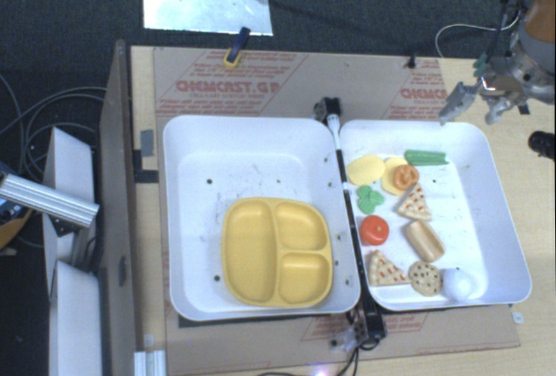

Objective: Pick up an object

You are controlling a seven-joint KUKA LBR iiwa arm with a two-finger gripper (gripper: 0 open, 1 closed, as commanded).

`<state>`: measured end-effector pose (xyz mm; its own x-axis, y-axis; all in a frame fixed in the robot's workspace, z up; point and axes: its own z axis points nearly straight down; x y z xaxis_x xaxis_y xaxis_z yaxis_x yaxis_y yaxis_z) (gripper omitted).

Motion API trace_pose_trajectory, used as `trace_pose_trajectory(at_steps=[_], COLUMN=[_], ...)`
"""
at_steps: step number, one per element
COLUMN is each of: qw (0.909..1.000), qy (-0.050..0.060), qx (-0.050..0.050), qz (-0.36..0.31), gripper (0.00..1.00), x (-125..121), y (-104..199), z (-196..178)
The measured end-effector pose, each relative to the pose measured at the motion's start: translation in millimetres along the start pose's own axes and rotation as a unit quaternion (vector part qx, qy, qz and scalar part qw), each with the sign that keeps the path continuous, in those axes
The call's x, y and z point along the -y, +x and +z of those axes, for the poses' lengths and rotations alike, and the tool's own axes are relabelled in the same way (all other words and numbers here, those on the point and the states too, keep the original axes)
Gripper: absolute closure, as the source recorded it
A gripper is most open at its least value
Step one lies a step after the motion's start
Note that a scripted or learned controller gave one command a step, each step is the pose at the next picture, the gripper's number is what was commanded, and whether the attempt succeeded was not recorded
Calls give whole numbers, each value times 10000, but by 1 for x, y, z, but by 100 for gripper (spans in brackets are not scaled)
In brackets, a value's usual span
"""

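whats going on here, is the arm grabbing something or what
Nothing is grabbed yet. The gripper hangs above the far edge of the right bin, its fingers spread open with nothing between them. That bin holds toy food: a green bean, a tomato, pizza slices, a hot dog, a cookie and more. The left bin holds a yellow divided tray. The pick has not started.

Camera view — single fixed overhead position, angled down at the counter; both white bins framed whole — moderate distance.
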<state>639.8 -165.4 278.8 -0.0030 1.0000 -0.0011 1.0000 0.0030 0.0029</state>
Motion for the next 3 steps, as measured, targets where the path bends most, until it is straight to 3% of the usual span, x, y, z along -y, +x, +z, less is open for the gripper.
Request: trace_pose_trajectory(at_steps=[1, 2, 3], qw=[10000, 10000, 10000], qy=[49, 11, -22], qx=[-17, -7, -7], qz=[10, 9, 11], gripper=[0, 0, 100], x=[20, 17, 14], y=[17, 18, 18], z=[121, 197, 182])
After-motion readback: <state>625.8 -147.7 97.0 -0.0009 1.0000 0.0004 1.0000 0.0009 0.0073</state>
